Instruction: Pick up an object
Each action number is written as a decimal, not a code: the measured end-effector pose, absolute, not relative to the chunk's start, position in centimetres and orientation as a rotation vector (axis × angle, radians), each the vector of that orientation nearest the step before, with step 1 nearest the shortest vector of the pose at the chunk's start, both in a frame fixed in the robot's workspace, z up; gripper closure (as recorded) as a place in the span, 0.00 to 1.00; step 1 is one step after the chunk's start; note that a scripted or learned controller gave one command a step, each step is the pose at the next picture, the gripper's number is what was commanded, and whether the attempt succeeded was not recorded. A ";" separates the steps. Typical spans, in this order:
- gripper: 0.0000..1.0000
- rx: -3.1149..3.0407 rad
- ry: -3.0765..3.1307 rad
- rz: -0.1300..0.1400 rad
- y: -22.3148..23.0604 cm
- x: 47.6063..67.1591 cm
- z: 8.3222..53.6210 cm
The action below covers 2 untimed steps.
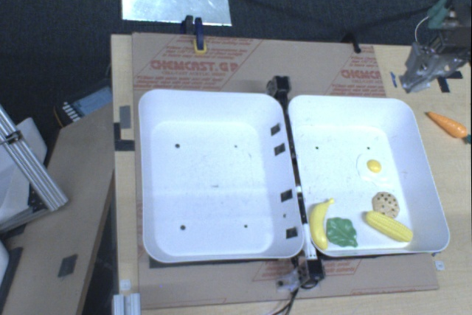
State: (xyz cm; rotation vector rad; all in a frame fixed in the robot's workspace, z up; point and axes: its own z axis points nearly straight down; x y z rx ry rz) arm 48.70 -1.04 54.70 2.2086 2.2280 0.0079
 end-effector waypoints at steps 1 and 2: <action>1.00 2.212 2.231 0.001 5.1 55.3 48.1; 1.00 2.231 2.219 -0.009 -2.8 52.9 37.4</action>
